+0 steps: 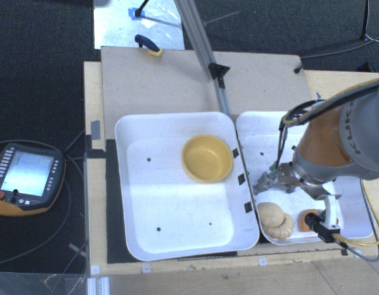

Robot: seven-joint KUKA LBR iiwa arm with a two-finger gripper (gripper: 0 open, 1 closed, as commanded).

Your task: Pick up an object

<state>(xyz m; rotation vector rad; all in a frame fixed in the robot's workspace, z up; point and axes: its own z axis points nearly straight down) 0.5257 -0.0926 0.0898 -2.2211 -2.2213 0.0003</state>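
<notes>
A yellow bowl (207,158) sits upright in the left bin (140,189), near its upper right corner. A tan, ridged bread-like object (274,219) lies near the front left corner of the right bin (253,134). A small orange object (310,220) lies to its right, partly hidden behind the arm's hardware. My gripper (266,181) hangs low over the right bin, just above and left of the tan object, close to the wall between the bins. Nothing shows between its fingers.
The grey arm with its orange band (327,143) covers much of the right bin. A metal pole (198,39) slants across the board behind the bins. A teach pendant (26,177) lies on the floor at the left.
</notes>
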